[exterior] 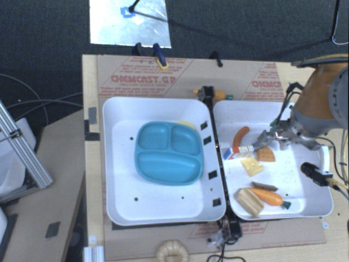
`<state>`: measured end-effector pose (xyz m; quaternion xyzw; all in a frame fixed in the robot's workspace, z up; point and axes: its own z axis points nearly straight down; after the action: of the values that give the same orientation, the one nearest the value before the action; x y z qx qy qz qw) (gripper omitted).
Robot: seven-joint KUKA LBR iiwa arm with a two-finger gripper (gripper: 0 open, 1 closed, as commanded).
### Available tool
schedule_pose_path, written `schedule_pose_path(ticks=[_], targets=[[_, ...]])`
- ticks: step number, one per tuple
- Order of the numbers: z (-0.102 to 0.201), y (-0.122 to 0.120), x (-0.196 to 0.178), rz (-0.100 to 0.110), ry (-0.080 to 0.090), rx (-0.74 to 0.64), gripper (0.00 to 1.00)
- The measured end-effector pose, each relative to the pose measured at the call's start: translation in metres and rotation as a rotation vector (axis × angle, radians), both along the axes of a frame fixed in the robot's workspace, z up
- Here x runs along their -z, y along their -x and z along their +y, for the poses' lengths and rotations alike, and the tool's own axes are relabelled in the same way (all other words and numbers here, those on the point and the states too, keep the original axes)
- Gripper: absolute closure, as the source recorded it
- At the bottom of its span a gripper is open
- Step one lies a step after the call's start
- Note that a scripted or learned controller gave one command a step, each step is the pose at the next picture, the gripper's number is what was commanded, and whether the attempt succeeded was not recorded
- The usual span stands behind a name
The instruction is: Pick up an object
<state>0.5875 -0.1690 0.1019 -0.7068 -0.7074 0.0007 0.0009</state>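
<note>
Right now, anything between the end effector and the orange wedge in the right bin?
Nothing visible. The end effector sits low in the right bin, just up-left of the orange wedge. The red sausage and the yellow cheese piece lie beside that gap, not in it.

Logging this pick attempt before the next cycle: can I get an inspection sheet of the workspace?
Surface: bench bearing left bin and right bin.
Job's things: right bin holds sausage, cheese wedge, carrot, bread roll, orange slice.
Clutter: blue divided plate in left bin.
Grippers: gripper low over right bin, beside the orange slice.
Cables: black cables on the floor.
Surroundings: foil sheet.
</note>
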Motion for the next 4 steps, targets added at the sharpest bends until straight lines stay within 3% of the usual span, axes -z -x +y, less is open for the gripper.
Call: schedule_pose_path(ticks=[1,2,4], targets=[[0.000,-0.001,0.018,-0.003,0.001,-0.001,0.00],[0.000,-0.002,0.006,-0.006,0.001,0.000,1.00],[0.017,-0.013,-0.105,-0.010,0.002,-0.005,1.00]])
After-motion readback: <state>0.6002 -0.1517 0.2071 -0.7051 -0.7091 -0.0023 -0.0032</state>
